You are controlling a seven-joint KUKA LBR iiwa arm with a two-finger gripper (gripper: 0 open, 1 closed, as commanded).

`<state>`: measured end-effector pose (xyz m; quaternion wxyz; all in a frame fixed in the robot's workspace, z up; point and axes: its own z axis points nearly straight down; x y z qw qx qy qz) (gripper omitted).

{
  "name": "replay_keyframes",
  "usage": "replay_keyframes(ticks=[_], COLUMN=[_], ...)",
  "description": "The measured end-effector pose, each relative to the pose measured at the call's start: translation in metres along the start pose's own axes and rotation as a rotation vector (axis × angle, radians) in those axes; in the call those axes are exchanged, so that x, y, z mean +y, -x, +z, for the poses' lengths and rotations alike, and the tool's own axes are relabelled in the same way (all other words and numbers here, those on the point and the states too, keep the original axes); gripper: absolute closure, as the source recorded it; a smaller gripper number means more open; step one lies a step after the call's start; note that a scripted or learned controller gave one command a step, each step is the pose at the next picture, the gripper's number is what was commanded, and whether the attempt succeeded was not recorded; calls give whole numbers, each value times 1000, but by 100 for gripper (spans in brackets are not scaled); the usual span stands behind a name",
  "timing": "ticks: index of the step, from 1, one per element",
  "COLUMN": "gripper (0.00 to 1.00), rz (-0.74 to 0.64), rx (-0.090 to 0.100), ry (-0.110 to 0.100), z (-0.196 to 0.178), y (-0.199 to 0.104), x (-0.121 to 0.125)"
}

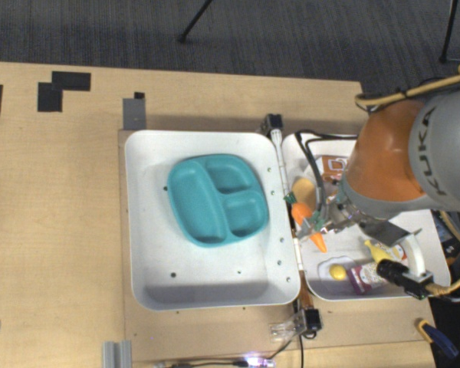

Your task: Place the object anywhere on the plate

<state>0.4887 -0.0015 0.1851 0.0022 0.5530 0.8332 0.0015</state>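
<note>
The gripper (320, 219) is low over the left side of the right bin (322, 282). I cannot tell what its grip is doing. An orange carrot (307, 225) lies right by it, touching or just under it. Near them are a yellowish round thing (305, 188), a small yellow thing (337, 270) and a purple pack (360, 277). The teal plate (216, 198) sits in the left bin (161, 282), with three parts.
</note>
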Motion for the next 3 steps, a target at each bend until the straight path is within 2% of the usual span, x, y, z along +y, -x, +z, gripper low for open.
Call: replay_keyframes(ticks=[1, 2, 3], gripper=[100, 100, 0], rz=[1, 178, 178], rx=[1, 2, 0], ry=[6, -5, -2], z=[-55, -7, -9], y=[-49, -66, -65], x=[39, 128, 128])
